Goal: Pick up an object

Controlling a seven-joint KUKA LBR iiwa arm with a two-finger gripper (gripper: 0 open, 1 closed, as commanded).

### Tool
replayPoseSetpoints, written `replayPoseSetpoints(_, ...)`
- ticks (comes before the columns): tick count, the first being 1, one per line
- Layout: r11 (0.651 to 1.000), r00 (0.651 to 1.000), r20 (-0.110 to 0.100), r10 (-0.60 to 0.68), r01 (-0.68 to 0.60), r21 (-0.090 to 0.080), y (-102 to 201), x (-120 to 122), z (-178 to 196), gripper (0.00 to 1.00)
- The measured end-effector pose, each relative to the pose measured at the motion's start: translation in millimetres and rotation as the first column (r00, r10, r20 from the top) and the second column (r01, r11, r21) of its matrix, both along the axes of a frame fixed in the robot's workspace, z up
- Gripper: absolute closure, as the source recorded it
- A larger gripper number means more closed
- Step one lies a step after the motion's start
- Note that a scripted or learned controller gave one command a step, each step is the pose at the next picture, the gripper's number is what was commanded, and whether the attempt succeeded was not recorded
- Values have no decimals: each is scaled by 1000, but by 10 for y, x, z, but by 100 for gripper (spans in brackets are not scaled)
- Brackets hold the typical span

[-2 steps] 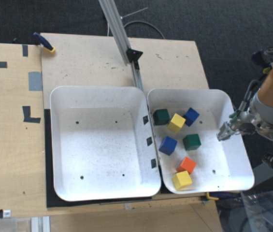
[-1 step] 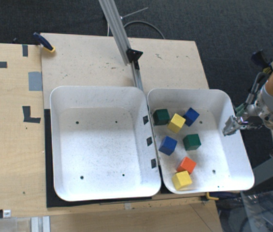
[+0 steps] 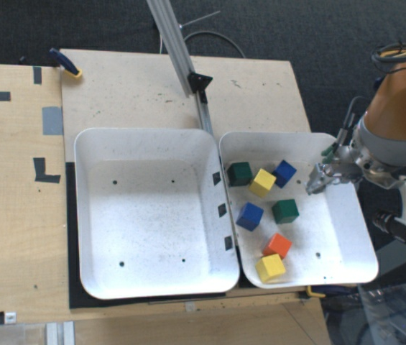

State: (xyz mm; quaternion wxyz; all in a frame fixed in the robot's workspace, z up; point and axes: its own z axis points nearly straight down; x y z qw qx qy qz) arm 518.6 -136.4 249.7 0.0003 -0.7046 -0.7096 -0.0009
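Observation:
The right bin [image 3: 346,214] holds several small cubes. A dark green one [image 3: 240,172], a yellow one [image 3: 262,182] and a blue one [image 3: 284,172] cluster at its far side. Another blue cube [image 3: 249,215] and a green cube [image 3: 285,210] lie mid-bin. An orange cube [image 3: 279,245] and a second yellow cube [image 3: 270,267] sit near the front. My gripper [image 3: 316,182] hangs over the bin's right part, right of the blue and green cubes, with no cube between its fingers.
The left bin [image 3: 88,192] stands beside the right one. A slanted metal rail [image 3: 174,42] crosses the back of the bench. A blue and yellow clamp [image 3: 66,63] lies at the far left.

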Motion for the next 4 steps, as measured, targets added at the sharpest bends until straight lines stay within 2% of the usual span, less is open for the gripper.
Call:
replayPoseSetpoints(3, 1000, 1000, -3, 0, 0, 0, 1447, 70, 20, 100)
replayPoseSetpoints(4, 1000, 1000, -4, -1, 1, -1, 1901, 216, -140, 100)
